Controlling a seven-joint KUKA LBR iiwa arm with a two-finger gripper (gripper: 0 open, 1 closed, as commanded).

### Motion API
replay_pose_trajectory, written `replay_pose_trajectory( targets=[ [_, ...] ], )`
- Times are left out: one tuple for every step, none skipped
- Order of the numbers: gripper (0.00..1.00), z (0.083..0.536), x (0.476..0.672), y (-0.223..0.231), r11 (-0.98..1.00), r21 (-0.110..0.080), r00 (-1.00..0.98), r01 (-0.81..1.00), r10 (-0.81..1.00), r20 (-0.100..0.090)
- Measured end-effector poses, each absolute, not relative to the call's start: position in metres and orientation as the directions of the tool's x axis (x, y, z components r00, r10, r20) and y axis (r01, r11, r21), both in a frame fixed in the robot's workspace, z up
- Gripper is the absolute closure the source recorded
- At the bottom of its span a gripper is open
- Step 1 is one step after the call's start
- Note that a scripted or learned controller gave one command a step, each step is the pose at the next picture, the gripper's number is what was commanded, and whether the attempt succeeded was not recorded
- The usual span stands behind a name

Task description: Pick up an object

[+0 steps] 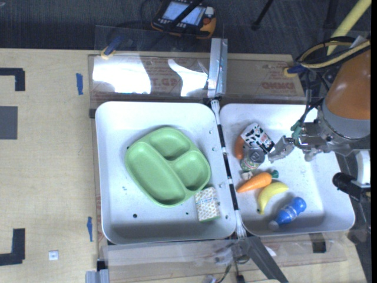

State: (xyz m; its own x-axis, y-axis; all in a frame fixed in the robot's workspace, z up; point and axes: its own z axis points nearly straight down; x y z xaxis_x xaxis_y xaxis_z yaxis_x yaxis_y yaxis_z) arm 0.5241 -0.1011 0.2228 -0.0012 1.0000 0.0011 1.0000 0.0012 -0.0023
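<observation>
Camera view has the gripper [281, 148] low in the right bin [336, 214], near its far edge, just beside a black-and-white carton [257, 137] and a can [255, 155]. Whether it is apart or together I cannot tell; nothing shows held. This looks like the approach step. A carrot [255, 181], banana [270, 194] and blue bottle [290, 211] lie nearer the front edge. Next, it must settle over one object and close.

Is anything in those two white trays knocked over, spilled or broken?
Nothing looks spilled or broken. The green divided plate sits askew in the left bin, with a small patterned box at its corner. In the right bin, the carrot, banana and blue toy lie loosely jumbled.
</observation>
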Motion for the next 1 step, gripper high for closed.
replay_pose_trajectory(
  targets=[
    [0.00,0.1036,0.5117,-0.1006,0.075,0.020,-0.075,0.997,0.997,0.000]
  ],
)
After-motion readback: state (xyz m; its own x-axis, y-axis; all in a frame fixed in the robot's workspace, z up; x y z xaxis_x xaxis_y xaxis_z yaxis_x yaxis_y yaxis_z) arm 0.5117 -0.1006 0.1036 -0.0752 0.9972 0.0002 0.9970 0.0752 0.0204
